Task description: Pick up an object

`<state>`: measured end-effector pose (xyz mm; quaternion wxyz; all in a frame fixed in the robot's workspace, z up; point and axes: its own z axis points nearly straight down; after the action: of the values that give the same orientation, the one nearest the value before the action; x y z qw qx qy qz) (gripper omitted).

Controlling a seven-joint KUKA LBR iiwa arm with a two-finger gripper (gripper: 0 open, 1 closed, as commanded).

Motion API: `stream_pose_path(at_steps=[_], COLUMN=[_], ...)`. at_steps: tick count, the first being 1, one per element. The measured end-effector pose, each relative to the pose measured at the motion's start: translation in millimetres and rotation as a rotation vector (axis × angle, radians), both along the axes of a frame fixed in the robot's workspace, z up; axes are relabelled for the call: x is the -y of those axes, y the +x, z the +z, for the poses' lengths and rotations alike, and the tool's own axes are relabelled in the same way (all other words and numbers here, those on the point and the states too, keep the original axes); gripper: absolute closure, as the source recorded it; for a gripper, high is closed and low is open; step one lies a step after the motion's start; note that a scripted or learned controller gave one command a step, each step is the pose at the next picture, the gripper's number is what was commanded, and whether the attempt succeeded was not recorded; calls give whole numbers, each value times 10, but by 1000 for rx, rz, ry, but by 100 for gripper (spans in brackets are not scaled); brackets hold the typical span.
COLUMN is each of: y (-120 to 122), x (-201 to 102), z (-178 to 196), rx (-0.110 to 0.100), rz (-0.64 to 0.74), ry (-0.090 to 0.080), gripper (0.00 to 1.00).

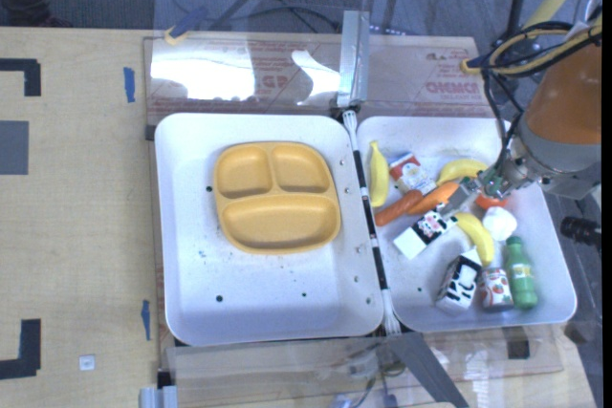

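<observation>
The right bin (pixel 550 234) holds several toy foods. An orange carrot (pixel 419 202) lies across its middle, with one yellow banana (pixel 380 175) at the left wall and another banana (pixel 461 169) further back. My gripper (pixel 486 184) hangs low over the bin's back right, just past the carrot's right tip. A small red piece (pixel 491 201) and a white ball (pixel 499 223) lie right below it. I see nothing lifted off the bin floor.
A red-and-white carton (pixel 409 172), a black-and-white box (pixel 435 225), a third banana (pixel 479 238), a green bottle (pixel 519 272), a dark carton (pixel 460 283) and a red can (pixel 494 289) crowd the right bin. The left bin (pixel 182 234) carries a yellow divided plate (pixel 276 196).
</observation>
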<state>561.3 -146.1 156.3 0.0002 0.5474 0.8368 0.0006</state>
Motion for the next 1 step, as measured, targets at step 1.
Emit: stream_pose_path(at_steps=[1], y=[-6], x=[147], z=[-426], rx=[25], rz=[-63], ry=[-1], gripper=[0])
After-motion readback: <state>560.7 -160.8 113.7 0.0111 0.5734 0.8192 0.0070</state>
